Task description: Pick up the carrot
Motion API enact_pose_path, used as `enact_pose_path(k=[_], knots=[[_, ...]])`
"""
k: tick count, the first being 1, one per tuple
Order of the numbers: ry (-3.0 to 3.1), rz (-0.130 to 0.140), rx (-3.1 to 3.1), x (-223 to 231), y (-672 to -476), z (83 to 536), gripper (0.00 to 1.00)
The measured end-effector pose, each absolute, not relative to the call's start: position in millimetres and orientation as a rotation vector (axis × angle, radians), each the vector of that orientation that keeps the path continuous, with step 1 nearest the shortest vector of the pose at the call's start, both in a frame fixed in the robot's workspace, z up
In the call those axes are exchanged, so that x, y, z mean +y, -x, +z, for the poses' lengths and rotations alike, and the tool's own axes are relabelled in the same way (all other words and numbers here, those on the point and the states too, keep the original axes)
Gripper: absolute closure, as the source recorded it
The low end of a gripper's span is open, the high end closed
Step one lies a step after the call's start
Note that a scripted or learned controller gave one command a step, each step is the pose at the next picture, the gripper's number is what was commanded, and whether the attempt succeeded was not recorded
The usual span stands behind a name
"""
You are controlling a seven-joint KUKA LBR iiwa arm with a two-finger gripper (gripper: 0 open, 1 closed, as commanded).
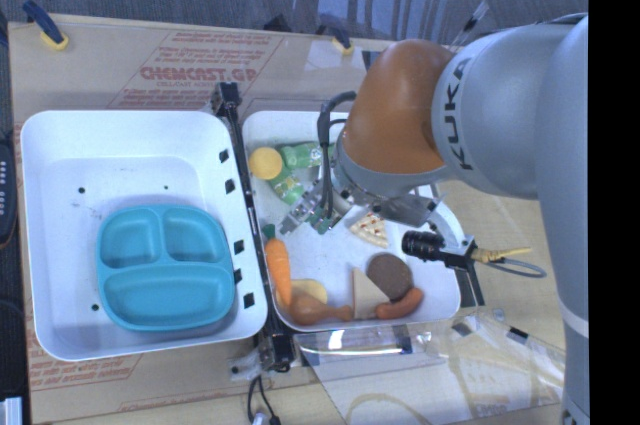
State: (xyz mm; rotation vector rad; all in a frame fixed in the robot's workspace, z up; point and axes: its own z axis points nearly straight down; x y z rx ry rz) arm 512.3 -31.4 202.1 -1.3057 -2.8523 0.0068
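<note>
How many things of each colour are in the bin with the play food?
Orange: 1, the carrot
Yellow: 2, a round lemon and a pale piece
Green: 1, a leafy bunch, part hidden by the arm
Brown: 2, a round patty and a sausage
Tan: 2, a pizza slice and a wedge
Total: 8

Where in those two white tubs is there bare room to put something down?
Left bin: bare floor above and left of the blue tray. Right bin: only a small patch between carrot and pizza slice; its lower edge is crowded with food.

gripper [310,213] — blurred, right bin [300,125] partly hidden
</note>
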Motion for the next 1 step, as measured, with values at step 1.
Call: enact_pose_path(k=[1], knots=[[1.096, 0.004, -2.938, -48.1, -476.1, 190.7, 1.00]])
